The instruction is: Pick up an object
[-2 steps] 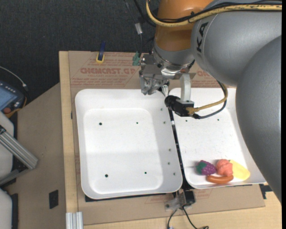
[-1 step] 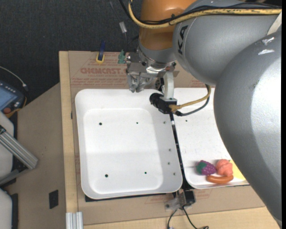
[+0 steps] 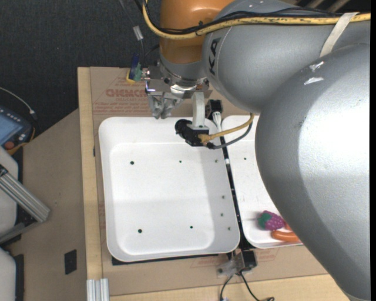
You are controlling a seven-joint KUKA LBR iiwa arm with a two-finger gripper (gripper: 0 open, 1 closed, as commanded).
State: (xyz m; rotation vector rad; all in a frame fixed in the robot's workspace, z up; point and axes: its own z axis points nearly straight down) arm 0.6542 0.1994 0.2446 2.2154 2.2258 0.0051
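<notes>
Purple toy (image 3: 271, 220) near right bin's edge (image 3: 258, 242)

A grey arm (image 3: 305, 117) with an orange band (image 3: 188, 17) above the wrist. Two white bins: the left bin (image 3: 111, 176) dotted with small dark spots, the right bin (image 3: 249, 170) holding a purple, bumpy object (image 3: 271, 220) beside an orange one (image 3: 285, 236). The table (image 3: 88, 147) is tan cardboard with faded red lettering.
</notes>
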